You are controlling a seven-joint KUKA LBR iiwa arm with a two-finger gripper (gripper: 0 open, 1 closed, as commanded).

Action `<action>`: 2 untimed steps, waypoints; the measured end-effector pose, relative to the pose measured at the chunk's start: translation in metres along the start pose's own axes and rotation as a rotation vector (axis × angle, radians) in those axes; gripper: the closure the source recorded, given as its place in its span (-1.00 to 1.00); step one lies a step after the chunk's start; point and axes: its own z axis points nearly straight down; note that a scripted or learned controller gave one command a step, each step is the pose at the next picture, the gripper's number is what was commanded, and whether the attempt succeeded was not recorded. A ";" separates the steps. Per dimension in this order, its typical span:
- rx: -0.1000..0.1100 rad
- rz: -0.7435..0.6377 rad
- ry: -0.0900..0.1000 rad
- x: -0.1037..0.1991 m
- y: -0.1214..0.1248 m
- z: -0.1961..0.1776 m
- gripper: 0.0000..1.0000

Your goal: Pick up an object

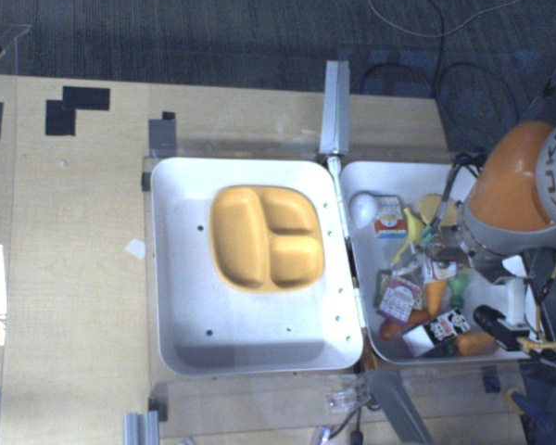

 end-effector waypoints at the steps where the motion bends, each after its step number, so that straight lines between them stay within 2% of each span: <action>1: -0.020 -0.052 -0.005 -0.030 0.024 0.037 -1.00; 2: -0.025 -0.053 -0.005 -0.029 0.027 0.026 1.00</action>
